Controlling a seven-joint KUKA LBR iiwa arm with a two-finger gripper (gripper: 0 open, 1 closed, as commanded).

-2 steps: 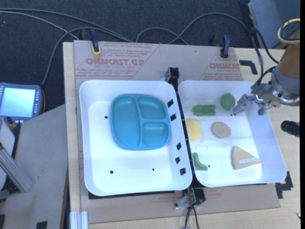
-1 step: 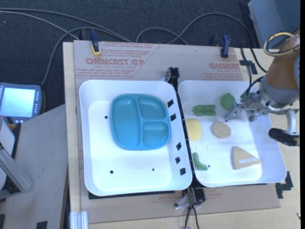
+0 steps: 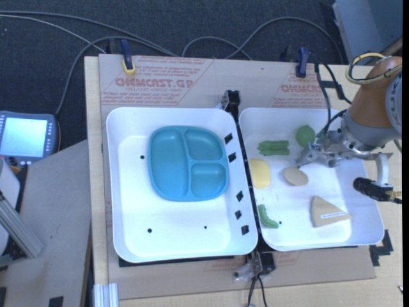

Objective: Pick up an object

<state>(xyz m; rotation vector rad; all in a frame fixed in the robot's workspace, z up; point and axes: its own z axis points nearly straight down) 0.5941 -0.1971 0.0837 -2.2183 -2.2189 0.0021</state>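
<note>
The gripper (image 3: 311, 157) hangs low in the right bin (image 3: 364, 235), fingers spread, nothing between them. Closest grab is the tan oval (image 3: 295, 176), just below-left of the tips; I'd drop straight onto it and center it before closing. A green ball (image 3: 305, 134) sits just above, a green pod (image 3: 273, 148) to the left. Open floor lies below, toward the wedge (image 3: 327, 211); the bin's far wall is close.
</note>
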